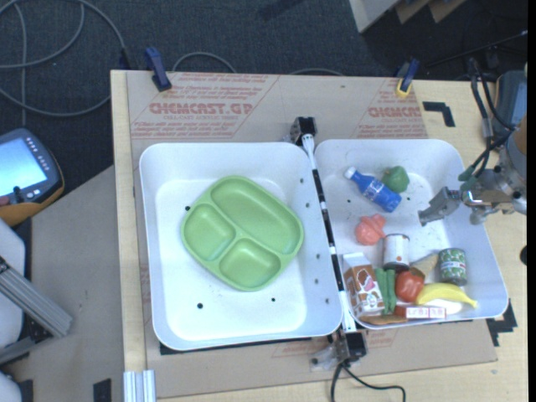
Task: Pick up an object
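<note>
The right bin point(441, 153) holds several objects: a blue bottle point(374, 189), a green lump point(396, 177), a salmon-pink piece point(370, 229), a silver can point(394, 249), a green can point(452, 265), a red tomato point(409, 286), a yellow banana point(446, 295) and a small carton point(366, 290). My gripper point(459, 209) hangs over the bin's right side, to the right of the bottle and above the green can. It looks open, and there is nothing between its fingers.
The left bin point(159, 182) holds a green divided plate point(243, 233). A ridge point(322, 224) runs between the two bins. Blue clamps point(157, 68) pin the cardboard sheet at the back. Cables hang at the far right.
</note>
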Tool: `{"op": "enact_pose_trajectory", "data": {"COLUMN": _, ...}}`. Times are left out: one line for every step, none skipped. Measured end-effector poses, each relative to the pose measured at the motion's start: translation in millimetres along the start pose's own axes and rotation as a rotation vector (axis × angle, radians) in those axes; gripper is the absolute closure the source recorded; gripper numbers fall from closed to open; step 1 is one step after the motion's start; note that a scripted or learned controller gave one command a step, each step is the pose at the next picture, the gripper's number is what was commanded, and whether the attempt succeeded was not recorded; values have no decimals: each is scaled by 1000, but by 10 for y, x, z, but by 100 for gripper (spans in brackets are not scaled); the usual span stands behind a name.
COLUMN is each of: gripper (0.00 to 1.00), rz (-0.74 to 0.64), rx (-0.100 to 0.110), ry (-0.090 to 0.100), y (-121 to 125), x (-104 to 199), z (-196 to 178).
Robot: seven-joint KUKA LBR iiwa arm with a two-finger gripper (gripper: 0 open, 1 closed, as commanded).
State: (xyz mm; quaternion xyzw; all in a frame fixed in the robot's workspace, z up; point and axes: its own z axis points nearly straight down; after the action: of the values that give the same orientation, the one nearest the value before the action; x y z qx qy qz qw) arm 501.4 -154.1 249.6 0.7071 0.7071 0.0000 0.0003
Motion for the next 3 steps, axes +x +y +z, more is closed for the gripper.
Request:
{"op": "enact_pose_trajectory", "data": {"gripper": 0, "rz": -4, "rx": 12, "ry": 5, "y": 247, "x": 401, "z": 1074}}
{"op": "enact_pose_trajectory", "data": {"gripper": 0, "rz": -5, "rx": 1, "ry": 2, "y": 901, "x": 646, "z": 1691}}
{"op": "enact_pose_trajectory", "data": {"gripper": 0, "rz": 2, "rx": 6, "ry": 2, "y": 491, "x": 567, "z": 1653}}
